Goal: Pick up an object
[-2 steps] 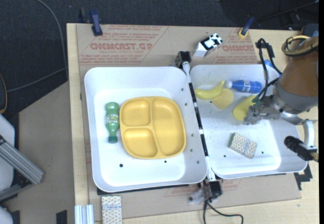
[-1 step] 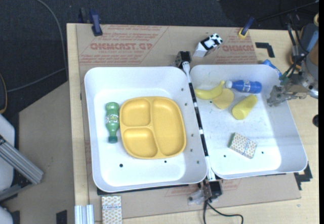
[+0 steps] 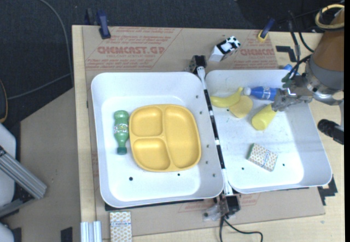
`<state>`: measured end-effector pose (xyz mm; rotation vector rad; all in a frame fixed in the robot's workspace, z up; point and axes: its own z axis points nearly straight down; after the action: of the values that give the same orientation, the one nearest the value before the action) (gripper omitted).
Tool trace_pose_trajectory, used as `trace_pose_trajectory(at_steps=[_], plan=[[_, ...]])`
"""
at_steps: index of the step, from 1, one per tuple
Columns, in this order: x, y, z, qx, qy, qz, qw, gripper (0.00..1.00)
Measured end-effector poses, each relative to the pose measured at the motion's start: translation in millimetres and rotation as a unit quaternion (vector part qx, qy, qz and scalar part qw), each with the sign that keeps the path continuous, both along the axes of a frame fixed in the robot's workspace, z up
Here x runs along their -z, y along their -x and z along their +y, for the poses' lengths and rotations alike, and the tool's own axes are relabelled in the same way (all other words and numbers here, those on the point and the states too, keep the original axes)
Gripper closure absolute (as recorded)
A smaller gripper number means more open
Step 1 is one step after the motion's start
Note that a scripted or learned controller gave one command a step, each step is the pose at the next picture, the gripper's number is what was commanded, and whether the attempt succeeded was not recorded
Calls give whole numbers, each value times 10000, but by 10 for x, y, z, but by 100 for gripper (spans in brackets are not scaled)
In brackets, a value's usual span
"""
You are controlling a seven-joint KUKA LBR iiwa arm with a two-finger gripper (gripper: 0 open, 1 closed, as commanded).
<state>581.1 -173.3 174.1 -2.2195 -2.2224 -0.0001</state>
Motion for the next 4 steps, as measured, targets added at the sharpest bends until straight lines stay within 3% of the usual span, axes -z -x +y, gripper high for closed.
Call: trace_pose_trajectory(at_steps=[1,2,3,4], plan=[[743,-395,308,4,-2,4,10000,100],[216,-47,-520,10,20,-14,10000,100],[222,-48,-508,6,12,-12,10000,0],[899,-44,131,0,-2,6,10000,0]])
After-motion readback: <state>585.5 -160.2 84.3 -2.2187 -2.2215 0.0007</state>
